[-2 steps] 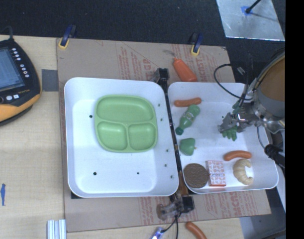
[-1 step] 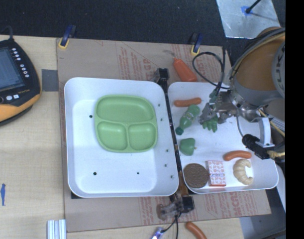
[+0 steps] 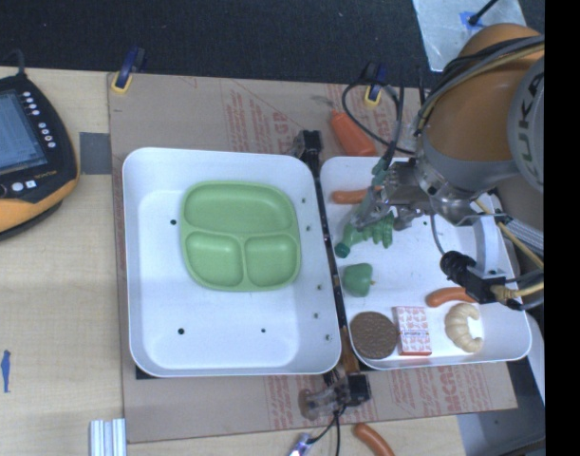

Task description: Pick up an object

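Arm (image 3: 484, 93) is reaching in from the right | claw (image 3: 380, 209) is hovering over right bin (image 3: 498, 350), finger state: cannot tell | green leafy toy (image 3: 364, 234) is lying directly under claw, long axis slanting lower-left | green pepper (image 3: 356, 276) is sitting just below it

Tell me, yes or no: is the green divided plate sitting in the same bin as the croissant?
No. The green divided plate lies in the left bin, while the croissant lies in the right bin.
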`<action>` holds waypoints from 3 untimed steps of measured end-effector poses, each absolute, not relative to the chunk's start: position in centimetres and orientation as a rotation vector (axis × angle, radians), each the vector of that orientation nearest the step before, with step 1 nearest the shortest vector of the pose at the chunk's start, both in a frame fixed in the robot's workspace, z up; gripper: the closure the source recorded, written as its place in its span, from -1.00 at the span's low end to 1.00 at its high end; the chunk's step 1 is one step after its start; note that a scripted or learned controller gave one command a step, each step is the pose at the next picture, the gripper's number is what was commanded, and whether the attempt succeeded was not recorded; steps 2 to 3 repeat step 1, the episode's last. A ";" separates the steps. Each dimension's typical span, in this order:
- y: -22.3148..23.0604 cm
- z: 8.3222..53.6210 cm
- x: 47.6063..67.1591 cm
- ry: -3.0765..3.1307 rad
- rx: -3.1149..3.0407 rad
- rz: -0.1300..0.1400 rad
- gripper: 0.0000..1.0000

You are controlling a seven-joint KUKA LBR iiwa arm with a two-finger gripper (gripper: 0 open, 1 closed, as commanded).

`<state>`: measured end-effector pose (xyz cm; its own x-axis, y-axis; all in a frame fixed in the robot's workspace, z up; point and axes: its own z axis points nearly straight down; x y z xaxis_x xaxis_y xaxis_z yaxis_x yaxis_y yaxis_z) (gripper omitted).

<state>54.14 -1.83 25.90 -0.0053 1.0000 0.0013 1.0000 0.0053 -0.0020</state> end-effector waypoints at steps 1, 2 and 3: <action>0.9 24.4 55.2 -2.225 -2.212 0.007 1.00; 0.9 24.4 55.2 -2.225 -2.212 0.007 1.00; 0.9 24.4 55.2 -2.225 -2.212 0.007 1.00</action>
